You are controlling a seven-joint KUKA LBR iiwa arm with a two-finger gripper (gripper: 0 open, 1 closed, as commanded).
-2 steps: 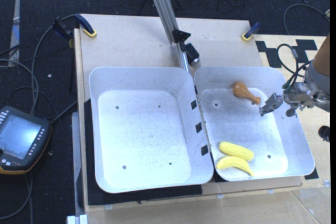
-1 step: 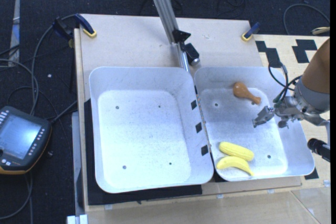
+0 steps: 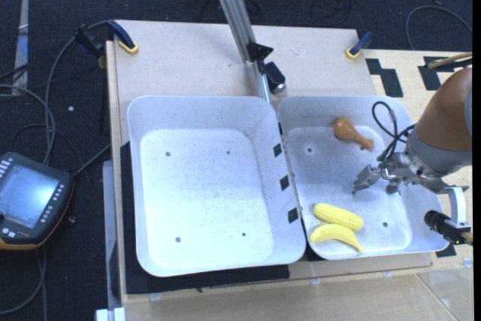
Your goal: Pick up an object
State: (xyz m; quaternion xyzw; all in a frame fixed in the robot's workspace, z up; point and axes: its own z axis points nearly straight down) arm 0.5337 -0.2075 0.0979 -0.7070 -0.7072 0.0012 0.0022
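The arm (image 3: 451, 124) is reaching in from 3 o'clock, its gripper (image 3: 366, 180) hanging over the middle of the right bin (image 3: 398, 120). Whether its tips are parted or pinched, I cannot tell; nothing is showing between them, so nothing is being carried.

3 candidates are lying in that bin. The drumstick (image 3: 352, 131) is sitting at about 11 o'clock from the gripper, near but apart. The corn (image 3: 338, 216) is lying at about 7 o'clock from it, and the banana (image 3: 336, 236) is resting just beyond, touching or almost touching the corn near the bin's front wall. The left bin (image 3: 143, 116) is sitting at 9 o'clock.

By my reading, the arm is in the approach step: positioning above the bin floor before a grasp, with no object yet chosen by contact. The gripper is pointing at bare floor between the drumstick and the corn, so the next move is calling for a sideways shift over 1 of them, then a descent and a closing around it. The banana and corn, lying so close together, are risking a double or slipping grip.
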